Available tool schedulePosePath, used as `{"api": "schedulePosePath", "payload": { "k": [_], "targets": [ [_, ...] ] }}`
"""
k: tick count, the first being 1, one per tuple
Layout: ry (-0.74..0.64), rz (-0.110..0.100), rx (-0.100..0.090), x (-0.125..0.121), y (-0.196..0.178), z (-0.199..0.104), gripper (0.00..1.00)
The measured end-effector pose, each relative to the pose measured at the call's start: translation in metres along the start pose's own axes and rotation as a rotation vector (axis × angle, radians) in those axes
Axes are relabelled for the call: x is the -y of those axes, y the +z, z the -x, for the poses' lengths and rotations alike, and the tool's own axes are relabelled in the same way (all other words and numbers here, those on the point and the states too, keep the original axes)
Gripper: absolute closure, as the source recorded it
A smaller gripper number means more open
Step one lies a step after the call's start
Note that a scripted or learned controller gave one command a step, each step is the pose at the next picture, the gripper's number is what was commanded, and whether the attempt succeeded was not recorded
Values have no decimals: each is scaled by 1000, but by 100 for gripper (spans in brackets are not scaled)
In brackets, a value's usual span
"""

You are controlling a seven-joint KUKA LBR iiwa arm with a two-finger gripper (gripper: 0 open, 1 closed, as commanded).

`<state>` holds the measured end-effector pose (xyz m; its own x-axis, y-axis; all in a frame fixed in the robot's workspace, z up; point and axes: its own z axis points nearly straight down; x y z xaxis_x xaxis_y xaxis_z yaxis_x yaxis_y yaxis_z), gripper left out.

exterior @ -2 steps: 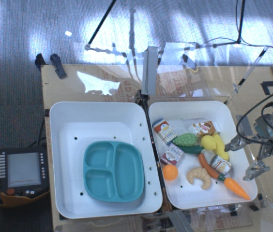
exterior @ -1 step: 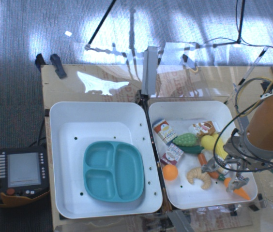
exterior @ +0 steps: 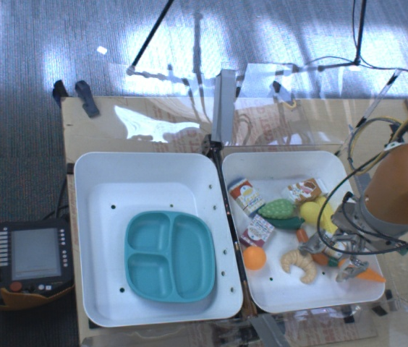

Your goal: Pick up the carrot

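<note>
Camera view: hand [exterior: 338, 255] low beside carrot [exterior: 367, 274], near-right bin [exterior: 283, 159]; finger state unclear. Best centred over carrot before pinching.

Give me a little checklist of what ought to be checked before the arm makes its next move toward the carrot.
1. Carrot in sight: ok. The carrot lies in the right bin, near its lower right corner.
2. End effector near it: ok. The end effector hangs just left of the carrot.
3. Carrot between its fingers: cannot tell, the wrist hides that part.
4. Room around the carrot: not ok. The croissant and another small orange piece sit close by.
5. Other toys out of the way: ok. The orange ball and the teal plate lie well left.
</note>
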<state>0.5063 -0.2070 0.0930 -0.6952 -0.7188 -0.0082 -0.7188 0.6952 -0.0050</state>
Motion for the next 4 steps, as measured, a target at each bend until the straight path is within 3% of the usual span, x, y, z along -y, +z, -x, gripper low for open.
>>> {"api": "schedulePosePath", "payload": {
  "k": [1,2,3,4],
  "targets": [
    [93,-3,-1,30,-1,20,0],
    [338,-5,4,-7,-1,99,0],
    [17,-7,2,-24,-1,19,0],
    [10,-8,9,-24,-11,25,100]
  ]
}}
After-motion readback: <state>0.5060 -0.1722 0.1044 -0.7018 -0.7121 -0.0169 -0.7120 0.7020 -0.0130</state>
